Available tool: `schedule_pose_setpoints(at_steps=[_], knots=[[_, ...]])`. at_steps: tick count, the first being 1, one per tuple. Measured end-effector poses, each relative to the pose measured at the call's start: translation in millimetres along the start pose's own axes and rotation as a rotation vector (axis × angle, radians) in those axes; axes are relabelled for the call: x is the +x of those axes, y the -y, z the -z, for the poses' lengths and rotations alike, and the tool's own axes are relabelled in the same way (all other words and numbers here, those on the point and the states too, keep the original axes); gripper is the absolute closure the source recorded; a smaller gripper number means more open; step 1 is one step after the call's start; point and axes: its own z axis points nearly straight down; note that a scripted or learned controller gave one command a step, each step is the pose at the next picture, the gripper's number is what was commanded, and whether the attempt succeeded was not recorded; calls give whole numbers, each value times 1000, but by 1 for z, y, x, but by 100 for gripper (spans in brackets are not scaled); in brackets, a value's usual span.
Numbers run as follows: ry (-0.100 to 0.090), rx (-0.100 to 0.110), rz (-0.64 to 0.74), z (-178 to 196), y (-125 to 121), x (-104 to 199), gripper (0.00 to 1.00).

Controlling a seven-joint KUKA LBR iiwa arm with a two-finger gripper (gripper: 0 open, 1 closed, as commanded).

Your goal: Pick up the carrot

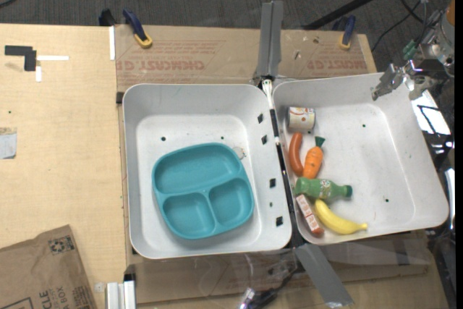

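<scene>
Lying among toy foods along the left wall of the right bin point(405, 155), the carrot point(312, 160) is waiting between a sausage point(295, 153) and a green bottle point(323, 189), while the gripper point(405, 79) is hovering over the far right corner, jaws' state unclear.

Orange carrot point(312, 161), green top, lying in rt bin — left side

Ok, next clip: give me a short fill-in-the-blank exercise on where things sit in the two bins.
1. The teal divided tray lies in the ____ bin.
2. The carrot lies right beside the ____, on its right.
3. The green bottle lies between the carrot and the ____.
4. The gripper is at the right bin's ____ edge.

Missing words: left; sausage; banana; far
</scene>
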Motion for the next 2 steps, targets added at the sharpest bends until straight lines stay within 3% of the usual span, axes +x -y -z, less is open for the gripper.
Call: schedule_pose_setpoints(at_steps=[1,2], knots=[[1,-1,241,-53,-37,42,0],[8,-19,145,-143,-23,59,0]])
